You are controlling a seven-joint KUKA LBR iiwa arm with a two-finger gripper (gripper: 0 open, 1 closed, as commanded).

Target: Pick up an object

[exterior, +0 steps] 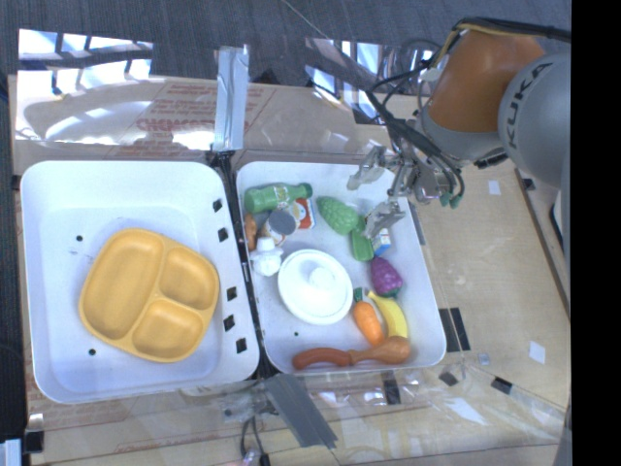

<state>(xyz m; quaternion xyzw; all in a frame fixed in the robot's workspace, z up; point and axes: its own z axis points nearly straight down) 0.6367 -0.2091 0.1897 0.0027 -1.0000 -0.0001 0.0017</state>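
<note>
Camera view shows the gripper (388,184) hanging over the right bin (427,304), its fingers spread wide and holding nothing. Just below it lie green toy veggies (339,214), a purple one (385,276) and a white bowl (314,284). Far left, a yellow tray (147,293) sits in the left bin (44,260).

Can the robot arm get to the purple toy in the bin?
Probably yes. The gripper hangs just above the purple toy, which lies uncovered near the right bin's wall, with only a banana beside it.
</note>
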